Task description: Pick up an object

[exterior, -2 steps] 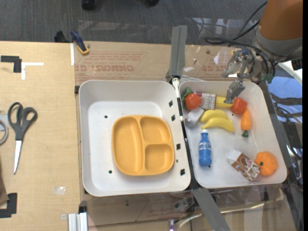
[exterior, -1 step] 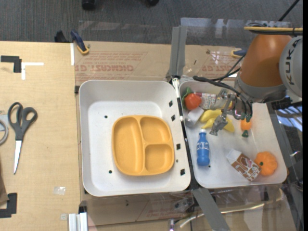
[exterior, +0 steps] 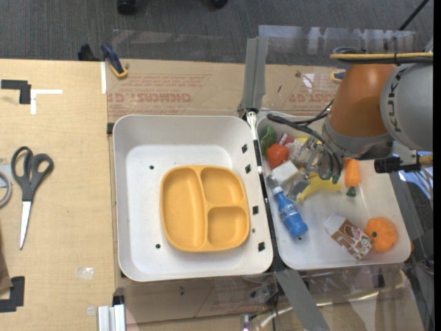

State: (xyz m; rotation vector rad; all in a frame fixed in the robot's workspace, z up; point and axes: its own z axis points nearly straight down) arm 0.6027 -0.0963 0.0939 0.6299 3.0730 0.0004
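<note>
1. Far left, on the wooden bench top: scissors lying flat, handles up, well apart from both bins.
2. Left bin: holds a yellow divided plate with three compartments, sitting roughly centred.
3. Right bin, left part: red tomato near the top, just beside the bin wall. Below it a blue bottle with a white cap lies tilted, cap toward the top left.
4. Right bin, middle: gripper is down in the bin among the clutter, between the tomato and a yellow banana-like piece. The fingers are lost against the silver and white items around them, so whether they are spread or closed, can't tell. Can't make out anything held between them.
5. Orange band of the arm sits above the gripper, covering the bin's upper right.
6. Right of the gripper: small orange carrot-like piece, upright-ish, near the banana piece.
7. Bottom right of the bin: brown and white packet lying flat, touching or just beside a small orange pumpkin.
</note>
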